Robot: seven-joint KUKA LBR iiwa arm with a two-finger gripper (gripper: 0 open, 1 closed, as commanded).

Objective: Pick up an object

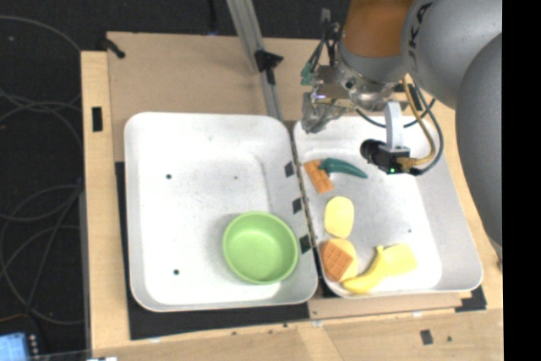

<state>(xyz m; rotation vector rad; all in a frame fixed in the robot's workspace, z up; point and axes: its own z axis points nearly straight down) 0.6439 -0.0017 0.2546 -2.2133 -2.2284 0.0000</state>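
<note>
End effector (317,116) at far-left corner of right bin (439,258), over the rim; too blurred and arm-shadowed to tell its state. Near it: green pepper (342,168), orange block (318,176), yellow piece (339,216), waffle (338,258), banana (385,266). Green bowl (260,246) in left bin (169,148).

Bright, even overhead light; soft shadows, slight overall blur, dark surroundings.

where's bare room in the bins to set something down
Most of the left bin is bare, above and left of the green bowl. In the right bin, floor right of the yellow piece is free. Its left edge is crowded down to the banana.
</note>
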